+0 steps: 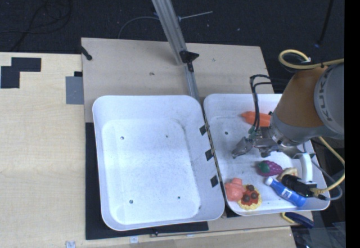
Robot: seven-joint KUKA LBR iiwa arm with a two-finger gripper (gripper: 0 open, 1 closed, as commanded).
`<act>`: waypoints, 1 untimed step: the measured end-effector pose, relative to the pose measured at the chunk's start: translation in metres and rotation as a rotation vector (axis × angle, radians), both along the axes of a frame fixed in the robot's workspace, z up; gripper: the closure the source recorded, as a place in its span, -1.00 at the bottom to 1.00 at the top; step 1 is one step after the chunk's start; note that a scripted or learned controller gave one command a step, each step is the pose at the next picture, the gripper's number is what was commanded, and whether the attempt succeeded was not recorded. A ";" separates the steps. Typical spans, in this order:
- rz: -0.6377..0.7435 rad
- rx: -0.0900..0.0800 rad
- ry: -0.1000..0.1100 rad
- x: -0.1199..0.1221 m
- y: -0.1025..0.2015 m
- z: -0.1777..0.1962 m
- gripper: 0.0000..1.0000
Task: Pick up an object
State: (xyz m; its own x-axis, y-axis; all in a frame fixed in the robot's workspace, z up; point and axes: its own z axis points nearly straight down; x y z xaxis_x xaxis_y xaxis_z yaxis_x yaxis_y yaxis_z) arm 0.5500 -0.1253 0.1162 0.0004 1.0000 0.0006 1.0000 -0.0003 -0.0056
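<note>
The gripper (243, 150) hangs over the right bin (225, 107), jaws apart and holding nothing; I would lower it straight onto the purple toy (269, 168) nearby, then close slowly.

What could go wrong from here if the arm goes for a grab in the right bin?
The gripper hangs over bare bin floor, so closing here would likely catch nothing. The purple toy, blue tube and pink piece crowd the near corner, so a grab could nudge neighbours. The orange item lies partly under the arm, hard to judge.
</note>
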 end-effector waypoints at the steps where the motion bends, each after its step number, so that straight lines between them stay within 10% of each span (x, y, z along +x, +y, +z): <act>1: -0.002 -0.001 -0.005 0.001 -0.001 0.013 1.00</act>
State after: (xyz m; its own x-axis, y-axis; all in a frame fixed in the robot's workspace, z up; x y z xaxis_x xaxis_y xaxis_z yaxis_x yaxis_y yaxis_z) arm 0.5511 -0.1264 0.1288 0.0022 1.0000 -0.0001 1.0000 -0.0022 -0.0008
